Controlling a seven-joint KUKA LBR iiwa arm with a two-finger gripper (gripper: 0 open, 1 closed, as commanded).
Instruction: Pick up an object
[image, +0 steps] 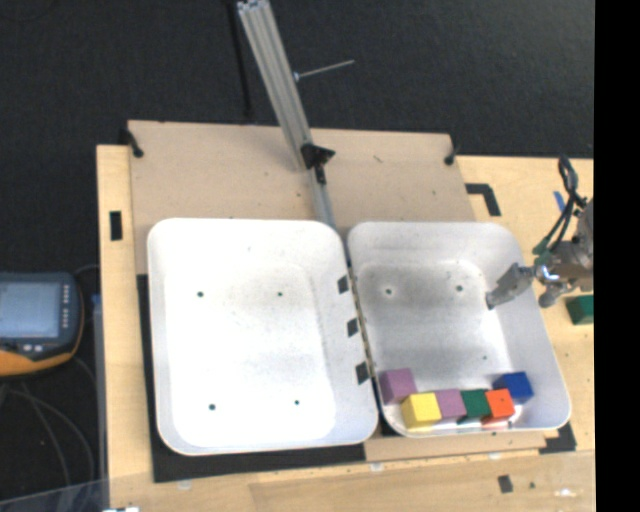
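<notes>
Blocks (455, 402) cluster below-left of the claw (520, 285), which hovers unladen at approach stage; finger state unclear. Next: descend onto one.

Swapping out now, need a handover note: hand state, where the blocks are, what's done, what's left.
Hand: at the right bin's right edge, above the floor, nothing seen between its fingers; open or shut not readable.
Blocks: all bunched along the right bin's near wall: purple block, yellow block, orange block, blue block, others between them.
Done: no pick yet.
Left: move down to the cluster, grasp one, lift.
</notes>
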